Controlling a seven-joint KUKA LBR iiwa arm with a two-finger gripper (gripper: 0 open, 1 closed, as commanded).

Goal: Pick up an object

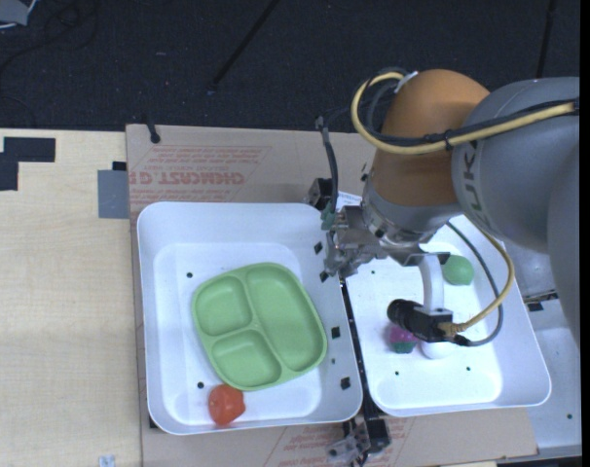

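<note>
In the left bin (168, 251) lies a pale-green, three-compartment plate (261, 324).

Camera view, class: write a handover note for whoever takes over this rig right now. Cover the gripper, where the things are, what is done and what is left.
Gripper: low over the divide between the two bins, no object visibly held.
Left bin: green divided plate, with an orange lump by its near edge.
Right bin: green ball and a small pink item, partly hidden by the arm.
Done: nothing lifted yet.
Left: grasp and raise one object.
</note>
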